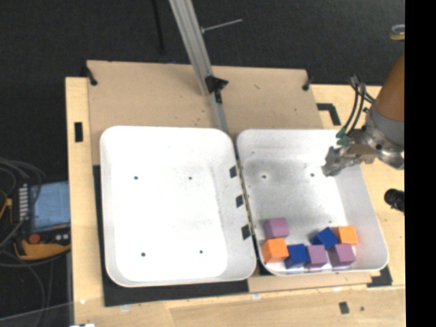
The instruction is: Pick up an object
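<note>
Above the right bin (310, 148) hang the jaws (332, 167) — state unclear — blocks (310, 246) crowd its near edge.

No text, label, brand, number or sign can be read anywhere in the camera view. The blue-faced handheld device (49, 206) at the left edge of the bench is too small and blurred to show any writing.
</note>
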Controlling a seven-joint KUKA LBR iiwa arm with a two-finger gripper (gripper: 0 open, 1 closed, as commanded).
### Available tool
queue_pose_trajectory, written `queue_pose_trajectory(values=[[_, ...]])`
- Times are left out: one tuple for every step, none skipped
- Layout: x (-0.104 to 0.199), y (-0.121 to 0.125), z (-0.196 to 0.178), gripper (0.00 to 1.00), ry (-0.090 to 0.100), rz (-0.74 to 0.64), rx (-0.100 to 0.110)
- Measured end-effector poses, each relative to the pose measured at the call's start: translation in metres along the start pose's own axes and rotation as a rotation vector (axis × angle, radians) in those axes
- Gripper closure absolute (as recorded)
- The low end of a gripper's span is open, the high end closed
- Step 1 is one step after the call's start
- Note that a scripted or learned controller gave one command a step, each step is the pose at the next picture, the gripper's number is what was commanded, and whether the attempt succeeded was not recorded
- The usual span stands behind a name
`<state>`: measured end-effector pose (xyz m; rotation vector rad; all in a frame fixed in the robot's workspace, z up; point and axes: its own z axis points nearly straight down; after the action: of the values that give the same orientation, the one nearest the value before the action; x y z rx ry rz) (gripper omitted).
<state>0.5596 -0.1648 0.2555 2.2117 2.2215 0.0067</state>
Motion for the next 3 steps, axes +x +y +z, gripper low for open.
queue_pose_trajectory(values=[[0.05, 0.007, 0.011, 1.0, 0.002, -0.001, 0.007], [0.099, 0.024, 0.022, 1.0, 0.001, -0.001, 0.008], [0.146, 0.033, 0.012, 1.0, 0.003, -0.003, 0.006]])
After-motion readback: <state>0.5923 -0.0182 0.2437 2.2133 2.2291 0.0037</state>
